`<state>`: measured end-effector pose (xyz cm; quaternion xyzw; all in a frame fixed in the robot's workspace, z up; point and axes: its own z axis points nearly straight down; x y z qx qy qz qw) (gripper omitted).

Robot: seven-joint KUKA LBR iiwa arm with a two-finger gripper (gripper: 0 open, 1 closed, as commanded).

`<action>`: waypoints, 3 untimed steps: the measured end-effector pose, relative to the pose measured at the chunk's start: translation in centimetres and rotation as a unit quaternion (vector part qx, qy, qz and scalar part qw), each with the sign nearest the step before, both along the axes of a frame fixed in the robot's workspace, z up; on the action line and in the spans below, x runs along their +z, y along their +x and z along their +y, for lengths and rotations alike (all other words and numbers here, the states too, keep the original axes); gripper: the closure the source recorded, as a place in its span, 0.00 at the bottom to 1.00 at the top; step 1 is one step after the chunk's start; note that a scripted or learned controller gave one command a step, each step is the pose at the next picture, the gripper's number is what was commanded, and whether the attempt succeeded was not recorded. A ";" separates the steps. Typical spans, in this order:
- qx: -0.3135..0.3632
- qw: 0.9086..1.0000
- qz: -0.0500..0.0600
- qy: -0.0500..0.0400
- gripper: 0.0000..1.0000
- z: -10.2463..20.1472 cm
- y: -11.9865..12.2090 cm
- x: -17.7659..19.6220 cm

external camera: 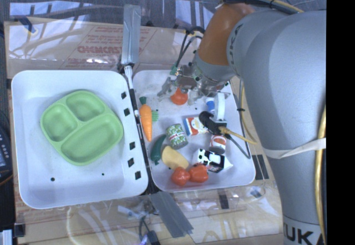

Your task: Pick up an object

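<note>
Between my fingers, near the top of the right bin [244, 174], sits a small orange-red toy [178, 97]; my pincer [180, 90] is down over it with a finger on each side, so I am gripping it, though whether it is off the floor I cannot tell.

At seven o'clock from that toy lies a carrot [146, 121], its green top pointing to twelve o'clock, close along the bin's left wall. At six o'clock stands a small green can [177, 136], with a dark green vegetable [157, 149] just beside it at seven o'clock. Below these a yellow wedge [174, 158] touches two red tomatoes [189, 175] at the bin's bottom edge. A black-and-white cow-patterned box [211, 160] lies at five o'clock, and a red-and-white carton [195, 125] is nearer, between the can and my wrist. A white bottle with a blue cap [216, 106] lies at four o'clock.

At nine o'clock, well apart, the left bin [33, 183] bears a green divided plate [81, 126]. My grey arm [283, 88], with its orange band [219, 33], comes in from three o'clock.
</note>
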<state>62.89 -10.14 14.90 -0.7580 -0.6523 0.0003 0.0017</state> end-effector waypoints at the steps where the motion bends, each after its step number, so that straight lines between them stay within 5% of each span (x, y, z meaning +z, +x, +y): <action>1: -0.051 0.999 0.001 -0.001 0.00 -5.5 2.3 -5.8; 2: -0.048 0.999 0.001 -0.001 1.00 -5.3 2.4 -4.8; 3: -0.138 0.990 -0.001 -0.002 1.00 -6.3 2.5 -5.7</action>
